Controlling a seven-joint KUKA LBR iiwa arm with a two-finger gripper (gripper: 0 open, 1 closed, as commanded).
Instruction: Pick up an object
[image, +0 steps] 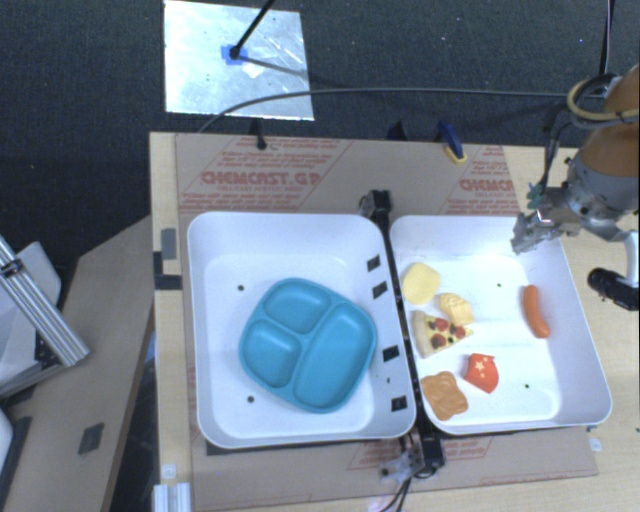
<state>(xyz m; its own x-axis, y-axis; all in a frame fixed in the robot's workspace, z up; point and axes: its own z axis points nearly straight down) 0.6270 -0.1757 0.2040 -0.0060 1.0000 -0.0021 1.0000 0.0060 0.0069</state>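
Sausage (536, 311) lies in the right bin (575, 330), below the pincer (528, 236), whose grip state is unclear

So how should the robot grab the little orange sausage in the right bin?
Probably from straight above, pinching the sausage across its thin middle. It lies flat and runs lengthwise almost up and down the picture, so the hand should close on its long sides, not its rounded ends. There is bare bin floor around it, though the right wall is fairly near, so keep that side tidy.
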